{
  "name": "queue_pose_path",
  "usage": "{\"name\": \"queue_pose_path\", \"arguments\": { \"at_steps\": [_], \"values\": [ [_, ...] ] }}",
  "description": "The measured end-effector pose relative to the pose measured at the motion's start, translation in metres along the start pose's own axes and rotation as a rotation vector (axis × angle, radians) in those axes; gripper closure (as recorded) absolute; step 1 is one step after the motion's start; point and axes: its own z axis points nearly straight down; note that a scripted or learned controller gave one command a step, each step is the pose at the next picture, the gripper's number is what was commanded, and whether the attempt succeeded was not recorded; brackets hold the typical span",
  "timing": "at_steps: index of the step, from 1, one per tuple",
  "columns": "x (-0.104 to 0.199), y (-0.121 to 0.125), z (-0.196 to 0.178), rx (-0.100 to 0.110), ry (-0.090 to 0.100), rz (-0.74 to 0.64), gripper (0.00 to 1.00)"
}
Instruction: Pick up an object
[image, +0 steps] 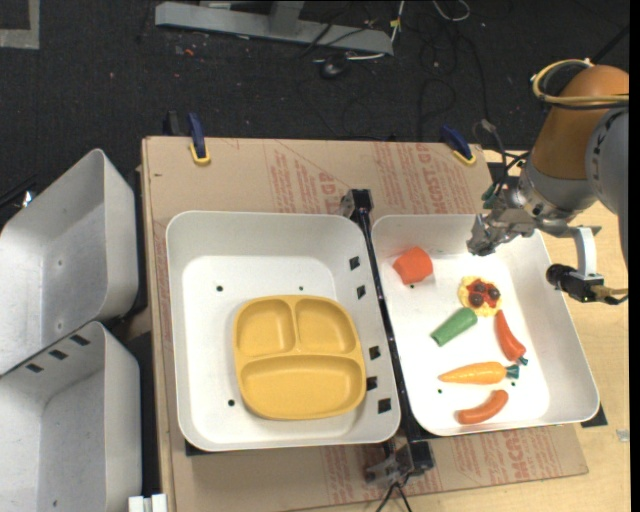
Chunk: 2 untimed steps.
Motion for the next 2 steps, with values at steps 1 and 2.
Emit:
{"name": "queue_pose_path", "arguments": {
  "at_steps": [1,2],
  "values": [
    [0.000,0.002,-0.054,-0.001,-0.001,0.000,1.00],
    [0.044,-0.017,-0.050,0.008,0.002,-0.002,1.00]
  ]
}}
